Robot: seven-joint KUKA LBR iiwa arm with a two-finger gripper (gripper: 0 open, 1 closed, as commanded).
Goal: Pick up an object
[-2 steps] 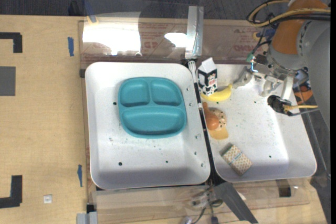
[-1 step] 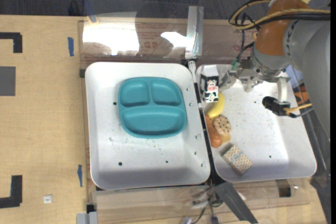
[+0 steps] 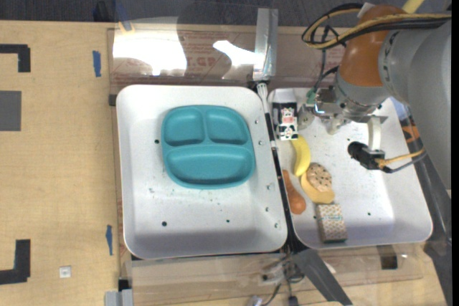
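The right bin (image 3: 384,206) holds several small things along its left side. A small white carton with black cow spots (image 3: 287,122) stands at the back. In front of it lie a yellow banana (image 3: 301,156), an orange carrot-like piece (image 3: 293,194), a tan round cookie (image 3: 319,181) and a patterned beige block (image 3: 331,222). My gripper (image 3: 334,124) hangs low over the back of this bin, just right of the carton and apart from it. I see nothing held in it.
The left bin (image 3: 136,175) carries a teal divided plate (image 3: 208,145) in its middle. A clear plastic sheet and a metal post (image 3: 265,46) stand behind the bins. The grey arm fills the upper right.
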